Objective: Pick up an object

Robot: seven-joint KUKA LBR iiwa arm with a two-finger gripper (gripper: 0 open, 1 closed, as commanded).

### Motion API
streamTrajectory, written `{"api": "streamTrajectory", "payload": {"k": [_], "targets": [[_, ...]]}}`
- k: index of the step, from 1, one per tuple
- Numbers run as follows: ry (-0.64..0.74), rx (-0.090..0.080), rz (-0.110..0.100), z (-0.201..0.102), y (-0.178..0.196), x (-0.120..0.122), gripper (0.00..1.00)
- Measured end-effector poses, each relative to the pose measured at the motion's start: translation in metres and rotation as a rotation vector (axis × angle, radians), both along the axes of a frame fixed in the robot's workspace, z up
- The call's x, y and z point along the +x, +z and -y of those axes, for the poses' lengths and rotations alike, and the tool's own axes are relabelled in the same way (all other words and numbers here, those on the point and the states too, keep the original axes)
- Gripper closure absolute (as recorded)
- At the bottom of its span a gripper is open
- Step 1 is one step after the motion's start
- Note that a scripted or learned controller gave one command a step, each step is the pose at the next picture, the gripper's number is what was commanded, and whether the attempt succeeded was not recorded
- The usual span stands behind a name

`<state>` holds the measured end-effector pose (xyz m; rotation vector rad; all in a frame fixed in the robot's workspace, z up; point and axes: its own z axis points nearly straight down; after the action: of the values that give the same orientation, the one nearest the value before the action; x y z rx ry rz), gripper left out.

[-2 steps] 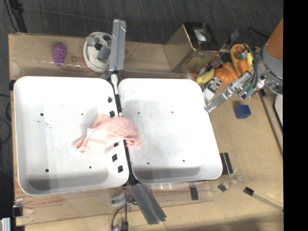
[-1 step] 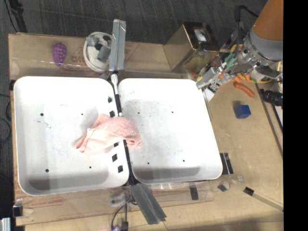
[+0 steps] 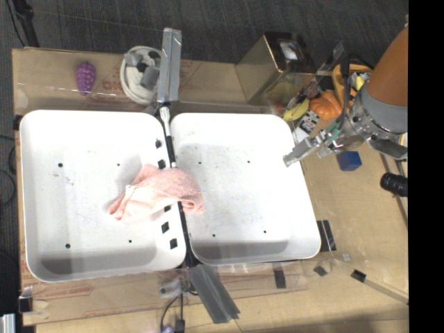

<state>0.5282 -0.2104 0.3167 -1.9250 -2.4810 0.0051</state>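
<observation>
- Bench [image 3: 361,234]: bears two shallow white bins side by side, the left bin [image 3: 41,186] and the right bin [image 3: 298,207], meeting at a central divider.
- Cloth [image 3: 158,191]: pink, crumpled. It lies in the left bin against the divider, and its right edge drapes over the divider toward the right bin.
- Arm [image 3: 388,82]: enters from the right. The orange band sits above the grey wrist, over the bench just outside the right bin's upper right corner.
- Gripper [image 3: 300,152]: extends left from the wrist, with its tip over the right bin's right rim near the upper corner. Whether it is spread or closed cannot be told from this angle. Nothing is seen between its tips.
- Gripper to cloth: well apart, with most of the right bin's floor between them.
- Blue block [image 3: 349,160]: on the bench just right of the right bin, below the wrist.
- Purple grape toy [image 3: 85,76]: on the bench behind the left bin, near its upper left corner.
- White coil [image 3: 140,73]: on the bench behind the left bin, just left of a grey upright post [image 3: 169,64] at the divider's far end.
- Tan box [image 3: 274,64]: behind the right bin, with a yellow and orange clutter of items [image 3: 316,106] to its right.
</observation>
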Motion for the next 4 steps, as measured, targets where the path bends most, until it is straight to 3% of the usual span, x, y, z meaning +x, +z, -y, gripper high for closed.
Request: {"api": "streamTrajectory", "payload": {"k": [1, 2, 3, 4], "targets": [[-0.28, -0.001, 0.002, 0.0, -0.007, 0.043, 0.0], [-0.007, -0.001, 0.004, -0.029, 0.051, 0.073, 0.0], [0.042, 0.0, -0.001, 0.0, -0.007, 0.036, 0.0], [-0.188, 0.001, -0.004, 0.0, -0.066, 0.041, 0.0]]}}
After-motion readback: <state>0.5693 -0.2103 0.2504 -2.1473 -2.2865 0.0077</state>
